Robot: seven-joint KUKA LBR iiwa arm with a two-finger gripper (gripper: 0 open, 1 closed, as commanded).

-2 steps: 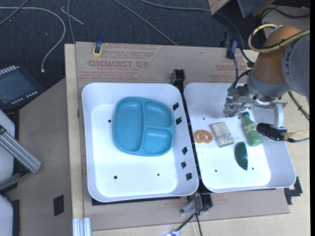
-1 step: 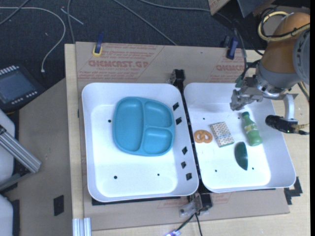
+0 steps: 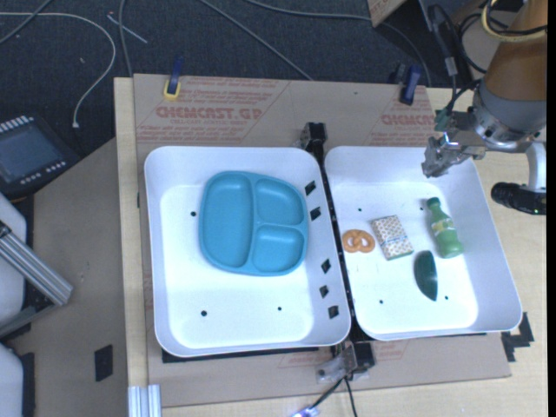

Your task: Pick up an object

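The right bin (image 3: 382, 311) holds a small orange pretzel (image 3: 357, 241), a patterned square packet (image 3: 392, 235), a green bottle (image 3: 444, 228) and a dark green oblong piece (image 3: 426, 274). My gripper (image 3: 437, 163) hangs over the bin's far right corner, up and to the right of these objects, above the green bottle. Nothing shows between its fingers.
The left bin (image 3: 174, 302) bears a blue divided plate (image 3: 254, 222). A black divider with clips (image 3: 323, 233) runs between the bins. Cables lie on the dark floor beyond the bench. A blue clamp (image 3: 410, 83) and a yellow-blue clamp (image 3: 174, 82) sit on the board's far edge.
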